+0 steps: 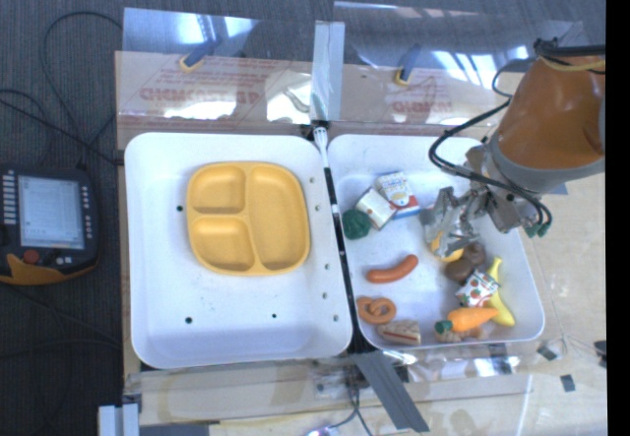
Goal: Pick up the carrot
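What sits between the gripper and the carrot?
In the camera view, a brown lump and a small patterned carton lie between the gripper and the carrot.

The gripper [448,227] is seen poised over the right bin [340,257], hung from the grey arm [512,178] with its orange band [551,114]; whether anything is held cannot be told. The carrot [470,319] is found below the gripper, near the bin's lower edge, touching a banana [500,301]; a brown lump [465,262] lies just below the gripper; a sausage [393,270] lies to its lower left; a pretzel [376,309] lies further down on that side. Two small cartons [384,198] are seen to the gripper's left; a yellow divided plate [246,218] is set well apart in the left bin [157,326].
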